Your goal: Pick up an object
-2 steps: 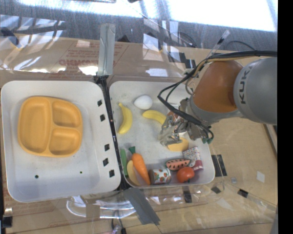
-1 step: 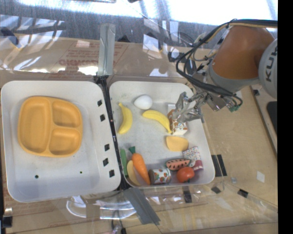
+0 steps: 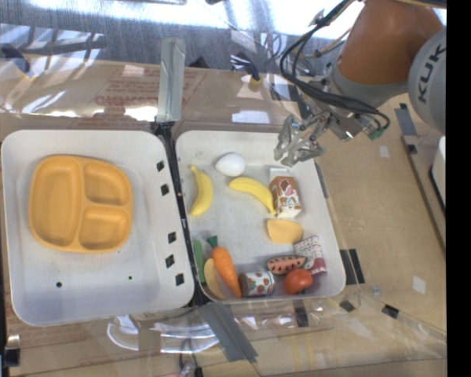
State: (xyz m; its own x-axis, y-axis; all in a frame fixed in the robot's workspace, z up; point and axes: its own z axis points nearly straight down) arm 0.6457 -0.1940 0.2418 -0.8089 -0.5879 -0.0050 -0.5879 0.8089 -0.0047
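Observation:
The right bin point(image 3: 243, 210) holds two bananas point(image 3: 201, 192) point(image 3: 251, 191), a white egg point(image 3: 230, 164), a small brown carton point(image 3: 286, 196), an orange wedge point(image 3: 284, 231), a carrot point(image 3: 225, 269), a can point(image 3: 257, 283), a tomato point(image 3: 297, 280) and a strawberry-like piece point(image 3: 285, 264). My gripper point(image 3: 297, 149) hangs over the bin's far right corner, above and just beyond the carton. Nothing shows between its fingers, which point down and look spread apart.
The left bin point(image 3: 86, 289) holds a yellow divided plate point(image 3: 80, 203). A grey divider strip point(image 3: 169, 81) runs between the bins at the back. Cables trail from the arm's wrist point(image 3: 322, 45). Bare cardboard bench lies to the right of the bins.

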